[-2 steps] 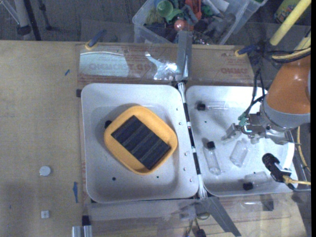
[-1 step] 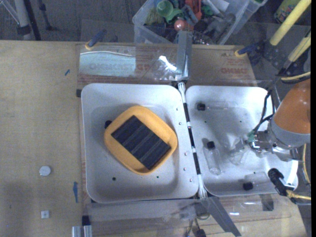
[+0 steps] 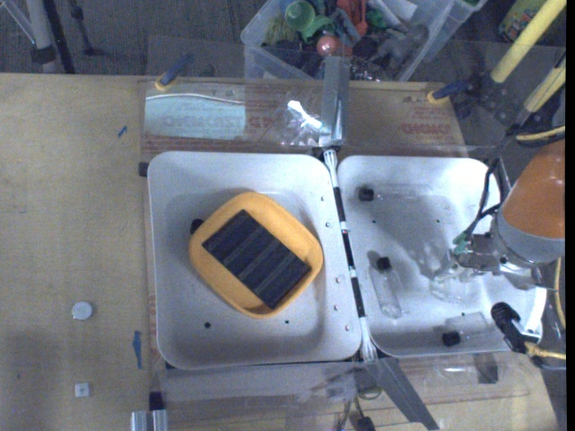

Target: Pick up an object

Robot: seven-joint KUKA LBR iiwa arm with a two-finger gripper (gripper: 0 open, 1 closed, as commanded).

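A yellow rounded block with a dark ribbed panel (image 3: 256,254) lies tilted in the middle of the left bin (image 3: 171,330). In the right bin (image 3: 404,173) I see small black pieces at the back left (image 3: 366,193), near the middle left (image 3: 382,262) and at the front (image 3: 449,338). Two clear, hard-to-read items lie there too, one at the front left (image 3: 388,296) and one right of centre (image 3: 443,283). My gripper (image 3: 467,257) hangs low over the right bin's right side, just above the clear item; whether they touch is unclear.
The grey arm with its orange band (image 3: 539,200) enters from the right over the right bin's edge. Behind the bins lie a cardboard sheet (image 3: 243,115) and a clear tub of toys (image 3: 359,16). A metal divider (image 3: 346,241) separates the bins.
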